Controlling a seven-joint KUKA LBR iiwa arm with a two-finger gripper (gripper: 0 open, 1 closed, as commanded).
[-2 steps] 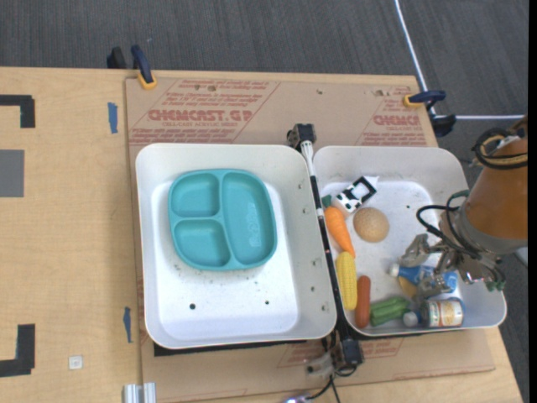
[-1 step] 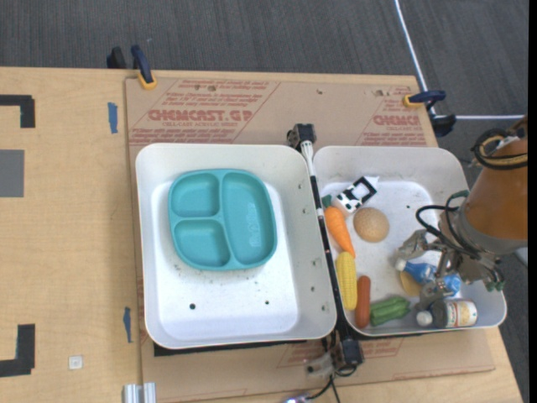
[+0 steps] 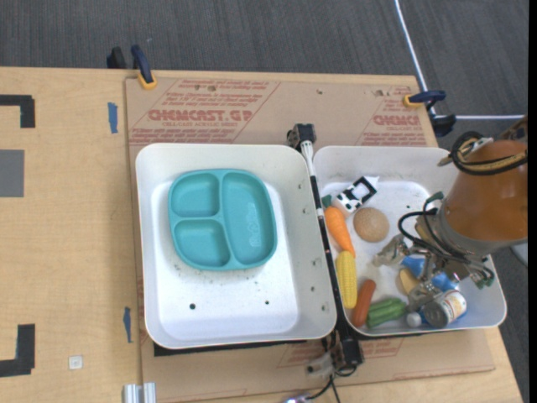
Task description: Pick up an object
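1. I'm looking down on a wooden bench (image 3: 59,250) with a cardboard sheet (image 3: 252,107) clamped on it; grey carpet (image 3: 252,15) lies beyond, and two shallow white bins sit side by side.
2. The things to pick lie in the right bin (image 3: 495,313), jumbled in its near half. I judge any of them would serve the task.
3. Along that bin's left wall, in a row, lie a carrot (image 3: 337,227), a corn cob (image 3: 346,277), a red-orange piece (image 3: 364,301) and a green vegetable (image 3: 385,312). A tan ball (image 3: 371,223) sits just beside the carrot, and a black-and-white piece (image 3: 356,194) lies farther back.
4. The arm (image 3: 491,200), its orange band uppermost, reaches in from the right and hangs over the bin's right half.
5. The gripper (image 3: 432,267) points down into a cluster of blue and metallic items (image 3: 436,296) near the front right corner. Cables and the wrist hide its tips, so I cannot tell how wide it stands or whether it grips anything.
6. My guess is it sits there because that cluster is the densest target.
7. The crowding is the obstacle: pieces touch and overlap, so a clean grip on one looks hard.
8. The left bin (image 3: 159,309) holds a teal divided plate (image 3: 223,219), well apart from the arm and no hindrance.
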